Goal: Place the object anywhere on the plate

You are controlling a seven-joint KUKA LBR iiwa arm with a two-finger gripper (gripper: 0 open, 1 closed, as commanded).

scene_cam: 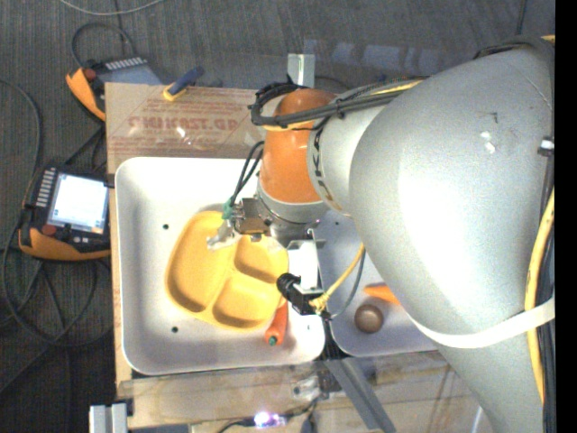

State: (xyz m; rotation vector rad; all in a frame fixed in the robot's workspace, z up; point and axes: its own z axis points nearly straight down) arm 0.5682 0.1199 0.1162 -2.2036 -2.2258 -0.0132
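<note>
Carrot (278, 325) lies at the near rim of the yellow plate (203, 264), its tip off the edge in the white bin (144, 215), below the gripper (236, 225), whose opening I cannot tell. Released there, it would likely roll off. Faint red lettering on the cardboard (171, 124) beyond is unreadable.

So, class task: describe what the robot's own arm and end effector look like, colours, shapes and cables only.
The arm is a bulky, rounded, glossy light-grey shell, with an orange band above the wrist. Black cables loop over the band; green and yellow wires run alongside. The end effector is a small grey metal assembly.
</note>
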